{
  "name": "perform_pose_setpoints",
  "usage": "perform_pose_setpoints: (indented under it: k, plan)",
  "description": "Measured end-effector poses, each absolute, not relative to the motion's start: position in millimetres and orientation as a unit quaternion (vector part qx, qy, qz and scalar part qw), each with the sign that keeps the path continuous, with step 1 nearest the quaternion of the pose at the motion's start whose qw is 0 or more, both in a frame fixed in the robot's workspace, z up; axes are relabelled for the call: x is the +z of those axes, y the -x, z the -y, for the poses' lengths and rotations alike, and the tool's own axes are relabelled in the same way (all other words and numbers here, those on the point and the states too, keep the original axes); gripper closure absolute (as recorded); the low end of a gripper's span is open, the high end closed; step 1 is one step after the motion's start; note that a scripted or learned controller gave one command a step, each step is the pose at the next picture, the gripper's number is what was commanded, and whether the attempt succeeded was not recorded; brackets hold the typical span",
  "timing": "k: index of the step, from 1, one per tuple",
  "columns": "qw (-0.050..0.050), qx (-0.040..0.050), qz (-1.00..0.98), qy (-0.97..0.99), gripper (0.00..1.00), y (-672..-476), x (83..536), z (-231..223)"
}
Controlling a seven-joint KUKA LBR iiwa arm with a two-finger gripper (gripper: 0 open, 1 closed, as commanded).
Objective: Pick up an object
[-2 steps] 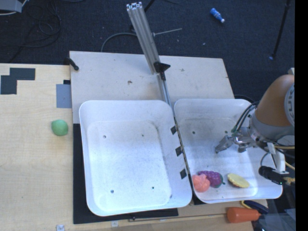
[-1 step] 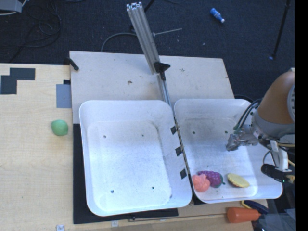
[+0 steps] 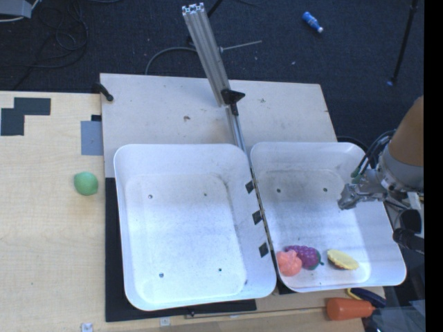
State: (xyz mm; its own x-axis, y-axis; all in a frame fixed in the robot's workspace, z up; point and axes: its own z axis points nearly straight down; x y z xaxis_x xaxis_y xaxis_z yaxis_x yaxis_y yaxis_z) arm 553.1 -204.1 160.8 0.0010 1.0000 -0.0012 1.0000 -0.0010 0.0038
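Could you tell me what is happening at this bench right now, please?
The arm reaches in from the right, its gripper hovering over the right bin. Nothing shows between its fingers. Three small items lie along that bin's near edge: a pink one, a purple one and a yellow one. A green ball sits on the bench.

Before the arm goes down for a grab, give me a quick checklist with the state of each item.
1. Targets in reach: pink lumpy toy, purple grape-like toy and yellow flat toy lie in the right white bin: ok.
2. Gripper above a target: not ok, it sits by the bin's right side, apart from them.
3. Pink and purple toys separated: not ok, touching.
4. Yellow toy isolated: ok.
5. Finger opening: cannot tell.
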Motion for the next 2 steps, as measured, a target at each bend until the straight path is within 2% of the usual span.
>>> perform_pose_setpoints:
  k: [2]
  plan:
    - [0.002, 0.0009, -0.707, -0.707, 1.0, -560.5, 265.1, 198.2]
